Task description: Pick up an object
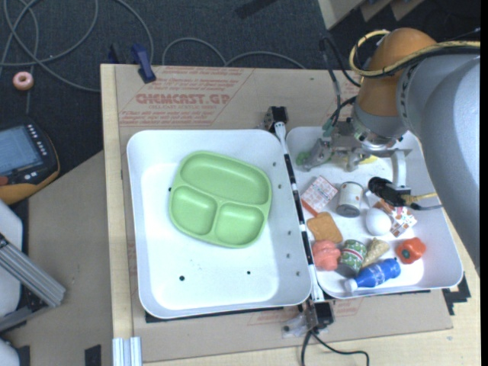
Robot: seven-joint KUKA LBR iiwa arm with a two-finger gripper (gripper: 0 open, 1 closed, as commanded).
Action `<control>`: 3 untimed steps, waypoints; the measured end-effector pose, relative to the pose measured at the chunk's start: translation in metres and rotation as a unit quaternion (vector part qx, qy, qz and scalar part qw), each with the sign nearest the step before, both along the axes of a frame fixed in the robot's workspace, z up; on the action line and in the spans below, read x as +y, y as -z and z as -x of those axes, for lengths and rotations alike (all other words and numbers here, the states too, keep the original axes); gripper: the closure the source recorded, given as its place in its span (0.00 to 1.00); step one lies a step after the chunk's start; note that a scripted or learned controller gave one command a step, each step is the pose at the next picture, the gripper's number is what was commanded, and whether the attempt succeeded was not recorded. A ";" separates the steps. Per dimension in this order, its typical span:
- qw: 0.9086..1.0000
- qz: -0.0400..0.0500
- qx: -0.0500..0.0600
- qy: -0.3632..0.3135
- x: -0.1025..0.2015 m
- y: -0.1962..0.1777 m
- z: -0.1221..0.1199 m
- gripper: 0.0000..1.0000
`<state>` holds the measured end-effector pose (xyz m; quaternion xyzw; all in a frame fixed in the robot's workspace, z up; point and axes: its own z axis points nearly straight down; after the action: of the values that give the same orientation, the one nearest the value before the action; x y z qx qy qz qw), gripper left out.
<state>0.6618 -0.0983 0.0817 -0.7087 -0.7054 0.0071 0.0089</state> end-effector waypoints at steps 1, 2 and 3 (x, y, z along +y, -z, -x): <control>1.000 0.001 -0.011 -0.002 -0.037 -0.003 0.023 0.00; 1.000 0.001 -0.011 -0.003 -0.010 -0.003 0.048 0.00; 1.000 0.001 -0.011 -0.003 0.006 -0.003 0.009 0.00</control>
<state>0.6532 -0.0921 0.0845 -0.7069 -0.7073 0.0005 0.0006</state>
